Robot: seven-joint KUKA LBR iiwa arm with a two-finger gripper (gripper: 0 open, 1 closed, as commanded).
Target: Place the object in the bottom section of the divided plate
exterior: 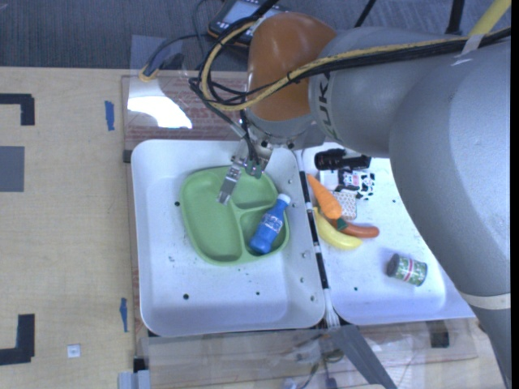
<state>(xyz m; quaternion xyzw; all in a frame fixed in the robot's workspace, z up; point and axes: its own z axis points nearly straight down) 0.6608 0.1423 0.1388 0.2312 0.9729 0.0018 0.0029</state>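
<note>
Well, claw (230, 186) over green plate (212, 225), grip unclear (blurred), blue bottle (269, 227) lying inside.

Light wooden bench (65, 241) carries two shallow white bins side by side: the left bin (219, 298) and the right bin (389, 294), edges touching. Blue tape bits (109, 115) and black markings (18, 108) dot the bench's left part.
</note>
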